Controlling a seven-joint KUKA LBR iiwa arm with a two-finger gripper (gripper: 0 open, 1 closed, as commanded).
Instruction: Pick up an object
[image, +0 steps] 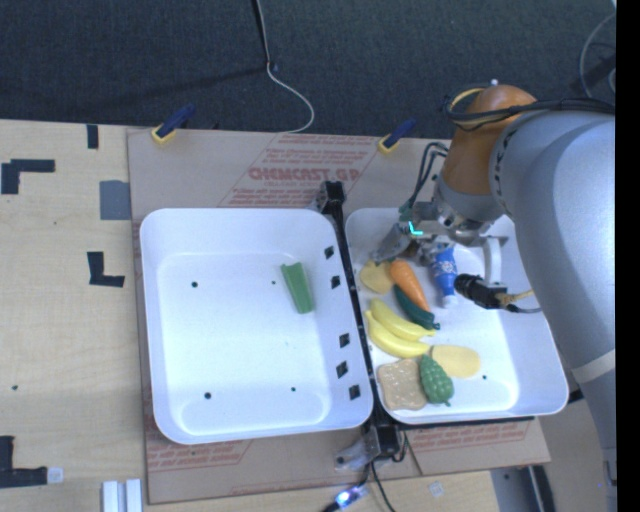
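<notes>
Camera view puts my pincer (408, 236) low over the far-left corner of the right bin (520, 375), but I cannot tell its state from here. A carrot (407, 284) lies just below it, long axis running down and to the right, with a pale yellow piece (376, 277) beside it toward the divider and a blue bottle (444, 271) on the other side. Bananas (396, 332) crowd the near end. Room is tight against the bin wall. A green block (297, 287) sits alone in the left bin (170, 300).
</notes>
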